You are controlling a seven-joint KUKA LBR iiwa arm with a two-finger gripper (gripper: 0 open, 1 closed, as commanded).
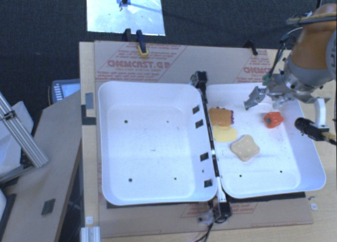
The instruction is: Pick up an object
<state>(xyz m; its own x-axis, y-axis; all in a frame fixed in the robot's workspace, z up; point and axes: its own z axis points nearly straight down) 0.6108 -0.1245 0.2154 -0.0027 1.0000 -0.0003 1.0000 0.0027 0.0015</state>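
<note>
the desk (pixel 63 130) carries 2 shallow white bins side by side on a brown board printed with the word "chemcast" in red, readable upside down along the board's far edge (pixel 138 63) and again partly at the far right corner. the left bin (pixel 113 96) shows a bare white floor with a few small dark dots. the right bin (pixel 295 180) holds 4 things: a brownish sandwich-like toy with a purple edge (pixel 221 116) just beside the divider between the bins, a flat pale yellow piece (pixel 225 134) touching its near side, a tan bread-shaped piece (pixel 245 147) just beside the yellow one, and a small orange-red object with a green tip (pixel 273 120) lying well apart from them toward the right. the arm reaches in from the right, and the hand (pixel 261 97) hangs over the far part of the right bin, above and to the left of the orange-red object; whether it is apart or together i cannot tell, and nothing is seen clamped in it. a yellow clamp (pixel 142 50) grips the board's far edge, below a shiny square plate (pixel 125 4).
</note>
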